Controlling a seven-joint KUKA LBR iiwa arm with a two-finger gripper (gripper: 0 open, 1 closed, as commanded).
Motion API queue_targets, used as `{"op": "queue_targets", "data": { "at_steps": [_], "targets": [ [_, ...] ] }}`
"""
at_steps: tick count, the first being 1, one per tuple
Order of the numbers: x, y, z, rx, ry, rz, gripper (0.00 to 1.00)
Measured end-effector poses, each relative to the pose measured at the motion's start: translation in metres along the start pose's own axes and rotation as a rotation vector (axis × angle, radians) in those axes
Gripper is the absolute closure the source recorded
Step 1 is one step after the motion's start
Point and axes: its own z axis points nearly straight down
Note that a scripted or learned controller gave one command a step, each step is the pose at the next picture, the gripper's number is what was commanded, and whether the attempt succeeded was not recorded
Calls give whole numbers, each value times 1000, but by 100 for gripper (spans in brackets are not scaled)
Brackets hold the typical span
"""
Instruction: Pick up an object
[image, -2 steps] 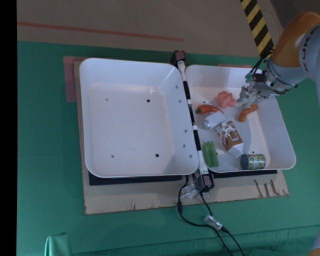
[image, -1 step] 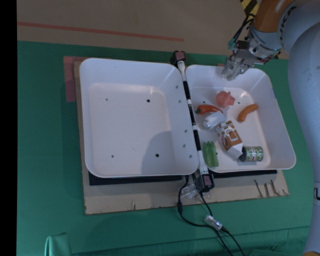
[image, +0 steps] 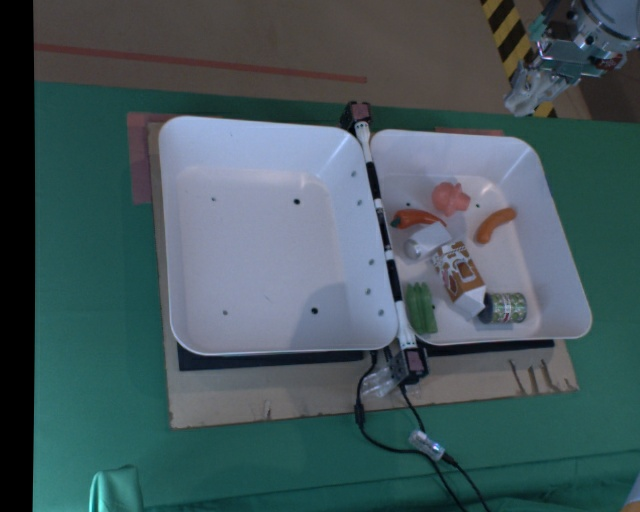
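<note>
From the camera above I see the gripper (image: 527, 98) high at the far right corner, above the bench and beyond the right bin (image: 556, 215). I cannot tell if it is open or closed, and I see nothing in it.

All objects lie in the right bin, below and to the left of the gripper. Nearest to it are the pink toy (image: 451, 196) and the sausage (image: 495, 225). Further left is the chili (image: 416, 217), just beside a white tube (image: 427, 240). Further still are the carton (image: 460, 272), the can (image: 506, 307) touching it, and the green piece (image: 421, 307) by the divider. The left bin (image: 200, 150) is well apart from the gripper.
</note>
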Motion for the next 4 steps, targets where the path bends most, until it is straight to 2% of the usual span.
{"op": "queue_targets", "data": {
  "at_steps": [1, 4],
  "targets": [
    [-6, 0, -33, 1, -1, -1, 100],
    [-5, 0, -34, 6, 0, -2, 100]
  ]
}}
